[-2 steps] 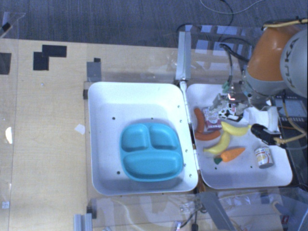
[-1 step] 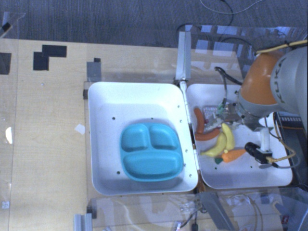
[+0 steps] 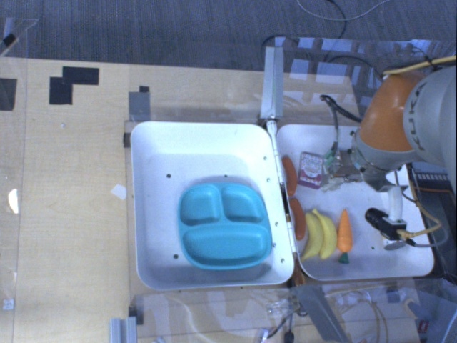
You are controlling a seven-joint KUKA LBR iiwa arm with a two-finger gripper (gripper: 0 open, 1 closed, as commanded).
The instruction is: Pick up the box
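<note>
Camera view: the box lies in the right bin near the sausage, beside the claw, whose spread I cannot tell; a crooked descent might nudge it away.

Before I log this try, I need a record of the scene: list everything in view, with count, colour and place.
bins: two, white, side by side on the bench
tray: one, blue, three compartments, in the left bin
box: one, maroon and white, upper right bin
sausages: two, reddish brown, along the right bin's left wall
bananas: two, yellow, lower right bin
carrot: one, orange, right of the bananas
arm: one, grey with orange band, over the right bin
claw: one, beside the box
</note>
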